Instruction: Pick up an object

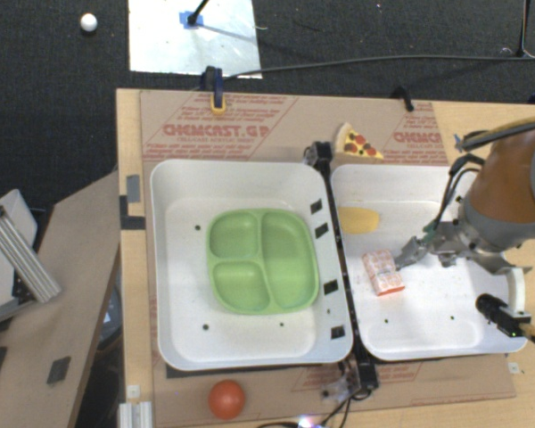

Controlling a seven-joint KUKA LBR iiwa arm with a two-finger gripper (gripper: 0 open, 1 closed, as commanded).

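In the right bin lies a small pink and white box, left of centre. A flat yellow piece rests near that bin's back left corner. My gripper hangs low over the right bin, just right of the box and close to its upper right corner. Nothing is visibly held in it. The grey and orange arm reaches in from the right.
The left bin holds a green divided plate. A toy pizza slice lies on the bench behind the bins. An orange-red ball sits at the bench's front edge. A black divider separates the two bins.
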